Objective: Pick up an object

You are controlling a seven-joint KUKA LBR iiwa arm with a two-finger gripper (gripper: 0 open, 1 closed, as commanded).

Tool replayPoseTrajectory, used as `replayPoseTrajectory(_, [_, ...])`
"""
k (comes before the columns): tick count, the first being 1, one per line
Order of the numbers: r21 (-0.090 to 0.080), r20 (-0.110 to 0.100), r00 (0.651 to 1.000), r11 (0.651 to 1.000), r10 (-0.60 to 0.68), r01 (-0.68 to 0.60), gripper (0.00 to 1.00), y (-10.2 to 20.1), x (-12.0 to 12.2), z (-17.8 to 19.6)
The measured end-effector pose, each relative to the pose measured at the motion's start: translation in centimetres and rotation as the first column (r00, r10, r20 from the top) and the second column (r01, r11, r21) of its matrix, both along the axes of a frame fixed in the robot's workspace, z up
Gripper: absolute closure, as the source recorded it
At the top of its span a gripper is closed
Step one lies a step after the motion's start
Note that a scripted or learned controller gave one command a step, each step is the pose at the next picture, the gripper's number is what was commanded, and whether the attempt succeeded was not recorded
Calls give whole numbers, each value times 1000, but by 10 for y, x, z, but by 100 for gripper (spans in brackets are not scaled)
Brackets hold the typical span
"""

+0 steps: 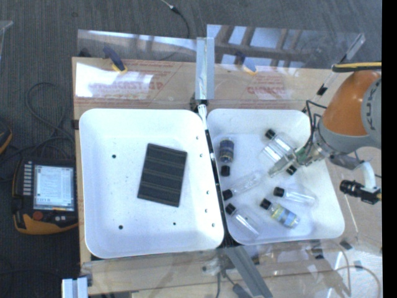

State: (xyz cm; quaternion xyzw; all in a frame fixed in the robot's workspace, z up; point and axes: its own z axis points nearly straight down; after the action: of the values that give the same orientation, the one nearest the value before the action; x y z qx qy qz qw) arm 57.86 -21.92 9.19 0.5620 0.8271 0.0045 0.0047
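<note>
The arm [356, 113] leans in over the right bin [322, 228], its gripper [296, 159] low among the scattered vials; whether it is open or closed I cannot tell. To do this well, I'd say it should settle on one vial lying apart from the others, square across its round body, since smooth clear cylinders will likely roll or slip. The left bin [99, 166], glossy white plastic, holds a flat dark ribbed slab [162, 174]. The vials [291, 196] look transparent with small black caps.
</note>
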Motion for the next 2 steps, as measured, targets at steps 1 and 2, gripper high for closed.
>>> replayPoseTrajectory(1, [-4, -1, 995, 995, 98, -98, 0, -2, 62, -2])
replayPoseTrajectory(2, [-8, 2, 995, 995, 98, -98, 100, -2, 63, 9])
